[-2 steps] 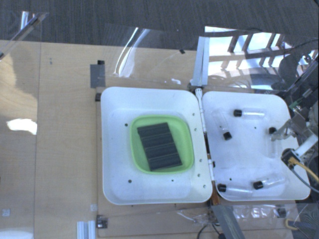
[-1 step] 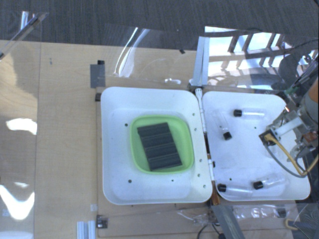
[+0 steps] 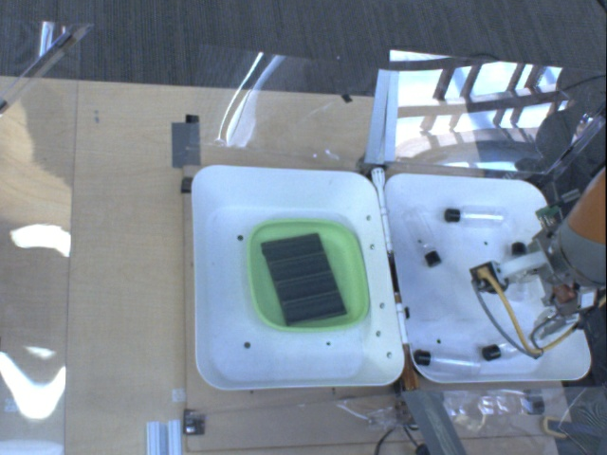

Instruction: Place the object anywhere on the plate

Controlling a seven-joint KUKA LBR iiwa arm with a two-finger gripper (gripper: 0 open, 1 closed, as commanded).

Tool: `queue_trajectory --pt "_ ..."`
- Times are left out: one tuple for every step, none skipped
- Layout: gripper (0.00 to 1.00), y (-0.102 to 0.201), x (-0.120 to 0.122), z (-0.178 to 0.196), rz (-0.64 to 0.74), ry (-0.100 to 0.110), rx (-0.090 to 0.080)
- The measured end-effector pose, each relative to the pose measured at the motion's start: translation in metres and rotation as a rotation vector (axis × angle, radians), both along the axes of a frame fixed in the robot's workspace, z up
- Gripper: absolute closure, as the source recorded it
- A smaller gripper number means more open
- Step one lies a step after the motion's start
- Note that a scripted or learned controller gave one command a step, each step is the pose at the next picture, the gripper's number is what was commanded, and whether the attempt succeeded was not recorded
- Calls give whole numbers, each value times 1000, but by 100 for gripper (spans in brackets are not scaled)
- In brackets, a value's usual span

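A square green plate (image 3: 353, 275) sits in the middle of the left white bin (image 3: 218, 254). A dark grey ribbed block (image 3: 303, 279) lies flat on the plate, turned slightly off square and apart from the arm. My gripper (image 3: 558, 297) hangs over the right part of the right bin (image 3: 455, 297), well away from the plate, and I see nothing held in it. The grey arm with its orange band (image 3: 593, 197) comes in from the right edge.
Several small black pieces lie scattered in the right bin, such as one (image 3: 452, 216) at the back and one (image 3: 490, 353) at the front. A metal divider (image 3: 382, 126) stands behind the seam between the bins. Wooden bench (image 3: 95, 254) stretches to the left.
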State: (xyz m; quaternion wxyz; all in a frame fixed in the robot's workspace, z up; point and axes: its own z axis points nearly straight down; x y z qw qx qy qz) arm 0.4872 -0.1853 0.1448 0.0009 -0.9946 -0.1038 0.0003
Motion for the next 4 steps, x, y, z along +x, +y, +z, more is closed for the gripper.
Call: queue_trajectory --pt "0 -20 1 19 -1 -3 -1" --pt "0 -20 2 67 2 -5 -3" --pt "0 -20 1 67 2 -5 -3" --pt "0 -19 1 45 0 -2 -1"
